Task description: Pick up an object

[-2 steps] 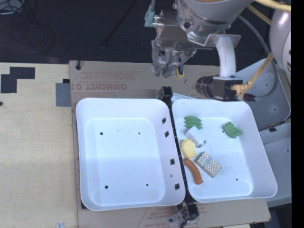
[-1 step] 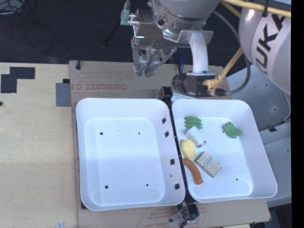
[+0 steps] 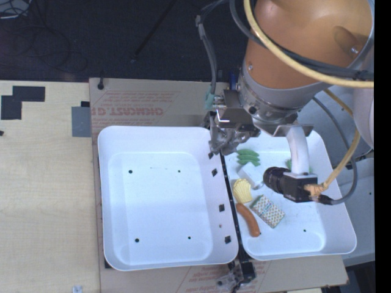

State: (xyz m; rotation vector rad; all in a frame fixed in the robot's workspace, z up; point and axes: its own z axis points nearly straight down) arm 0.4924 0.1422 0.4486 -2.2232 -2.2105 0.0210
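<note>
Beside the yellow brush [image 3: 242, 191] lies an orange sausage [image 3: 248, 219] (gripper [image 3: 223, 140] grip unreadable).

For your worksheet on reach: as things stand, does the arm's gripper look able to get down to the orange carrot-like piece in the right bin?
Probably yes. The orange piece lies uncovered near the bin's left wall, beside the yellow item and patterned packet; the gripper hangs just behind it.

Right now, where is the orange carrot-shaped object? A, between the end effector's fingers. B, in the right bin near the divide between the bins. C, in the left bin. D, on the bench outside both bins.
B: the carrot lies in the right bin, close to its left wall, below the yellow item.
</note>
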